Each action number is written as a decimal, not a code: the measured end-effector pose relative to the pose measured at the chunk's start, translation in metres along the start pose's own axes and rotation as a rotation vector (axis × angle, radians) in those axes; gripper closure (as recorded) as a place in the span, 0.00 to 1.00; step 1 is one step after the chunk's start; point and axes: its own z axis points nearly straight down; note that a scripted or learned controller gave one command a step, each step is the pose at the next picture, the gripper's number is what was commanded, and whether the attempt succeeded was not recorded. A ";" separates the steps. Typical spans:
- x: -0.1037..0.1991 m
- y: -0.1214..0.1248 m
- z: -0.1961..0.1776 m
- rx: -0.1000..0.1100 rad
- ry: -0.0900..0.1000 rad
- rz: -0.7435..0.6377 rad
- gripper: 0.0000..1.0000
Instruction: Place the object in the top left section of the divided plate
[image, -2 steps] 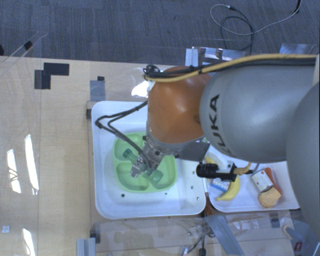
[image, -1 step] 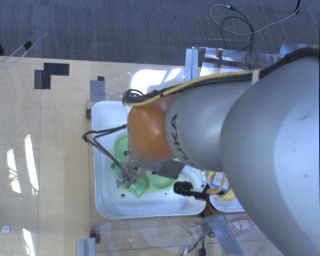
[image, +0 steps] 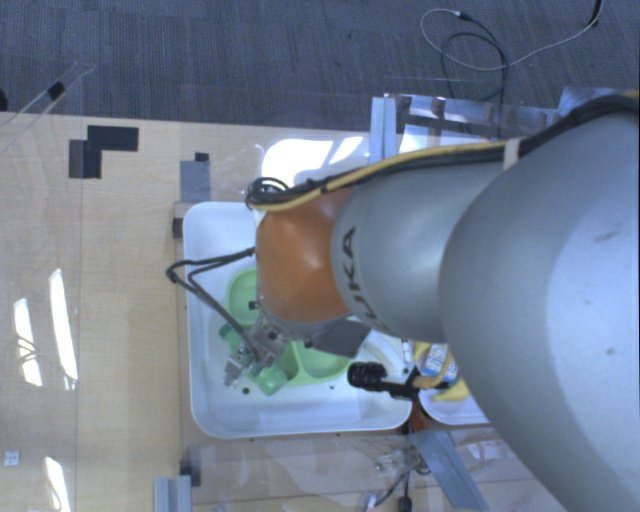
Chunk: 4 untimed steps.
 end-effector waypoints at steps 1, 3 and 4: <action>-0.026 0.009 -0.118 -0.002 -0.002 0.424 0.00; -0.013 0.004 -0.288 -0.006 -0.002 0.717 0.00; -0.023 -0.018 -0.286 -0.002 -0.002 1.222 0.00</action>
